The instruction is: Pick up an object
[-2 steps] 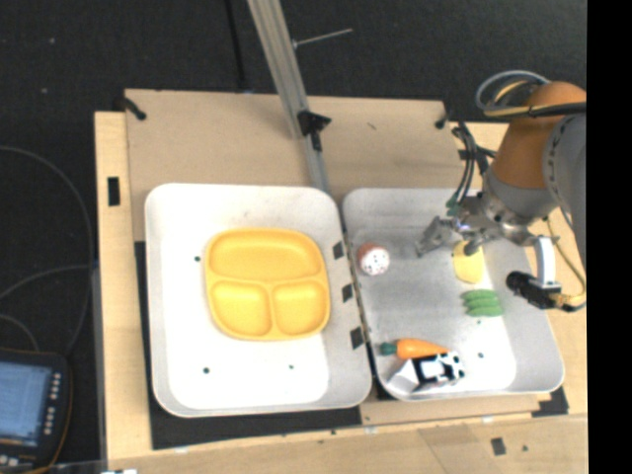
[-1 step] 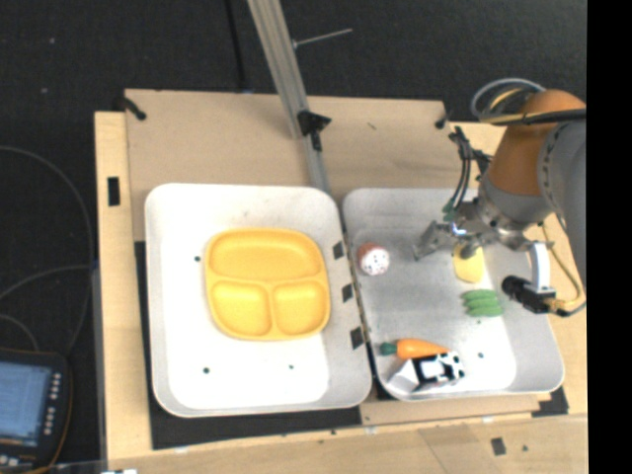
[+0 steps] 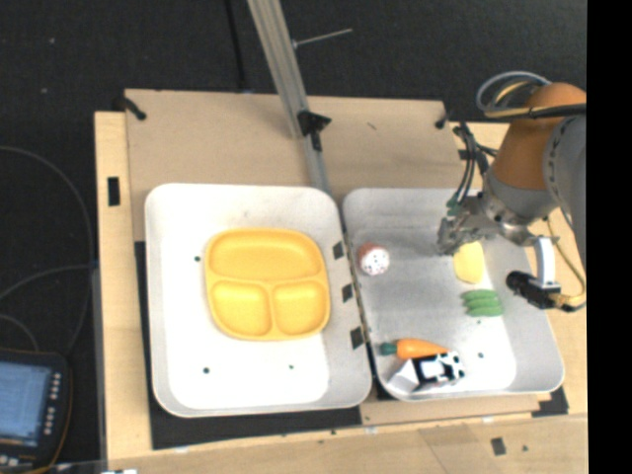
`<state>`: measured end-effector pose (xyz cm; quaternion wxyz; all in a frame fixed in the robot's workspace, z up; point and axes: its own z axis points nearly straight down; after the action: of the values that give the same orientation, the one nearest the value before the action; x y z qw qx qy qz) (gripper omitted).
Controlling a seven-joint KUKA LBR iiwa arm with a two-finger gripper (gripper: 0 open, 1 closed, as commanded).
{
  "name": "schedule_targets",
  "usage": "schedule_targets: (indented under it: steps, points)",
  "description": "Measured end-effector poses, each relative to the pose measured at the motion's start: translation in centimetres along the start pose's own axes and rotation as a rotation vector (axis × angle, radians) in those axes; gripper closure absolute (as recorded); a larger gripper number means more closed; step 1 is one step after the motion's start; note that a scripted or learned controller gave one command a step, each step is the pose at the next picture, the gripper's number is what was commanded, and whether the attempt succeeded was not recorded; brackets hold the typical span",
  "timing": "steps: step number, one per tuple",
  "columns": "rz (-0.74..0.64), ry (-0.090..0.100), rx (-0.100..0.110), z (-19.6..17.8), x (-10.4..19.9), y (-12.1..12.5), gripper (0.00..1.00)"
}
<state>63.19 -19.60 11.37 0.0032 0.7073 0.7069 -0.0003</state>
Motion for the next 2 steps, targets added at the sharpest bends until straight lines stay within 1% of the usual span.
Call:
schedule_targets:
  steps: [1, 2]
  points:
    - [0.001, 0.003, -0.004, -6.4, -0.7, 0.2, 1.00]
    - [-0.003, 0.003, -0.003, -11.3, -0.9, 0.4, 1.00]
